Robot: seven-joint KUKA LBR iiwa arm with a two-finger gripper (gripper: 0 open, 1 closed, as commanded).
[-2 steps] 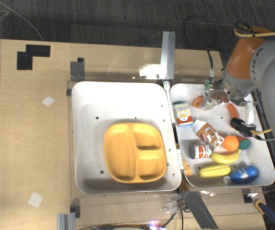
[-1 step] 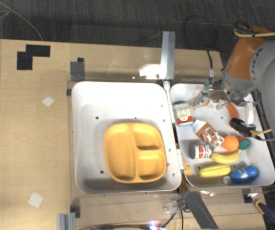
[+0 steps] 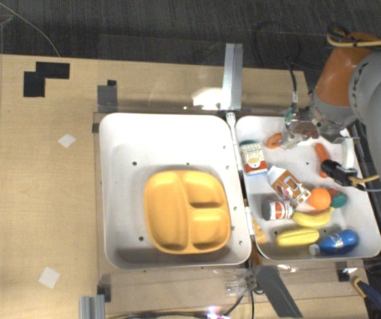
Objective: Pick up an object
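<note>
The gripper (image 3: 299,129) sits low over the far end of the right bin (image 3: 260,126), where the loose things lie. The nearest is a small orange piece (image 3: 274,139) just beside the gripper on its left. An orange stick (image 3: 320,151), perhaps a toy carrot, lies close on the near-right side. Neither can be seen in its grasp, and from this angle I cannot tell whether the gripper is parted or closed.

Further off in the same bin are a small carton (image 3: 253,158) against the left wall, a red-and-white box (image 3: 290,185), a can (image 3: 278,210) on its side, an orange ball (image 3: 320,198), two yellow bananas (image 3: 312,218) and a blue bottle (image 3: 337,241) at the near end.

The grey arm (image 3: 370,92) reaches in from the right, and its orange band (image 3: 335,78) slants down toward the wrist over the bin's far right corner.

The left bin (image 3: 124,178) holds a yellow divided tray (image 3: 187,210), well apart from the gripper.
</note>
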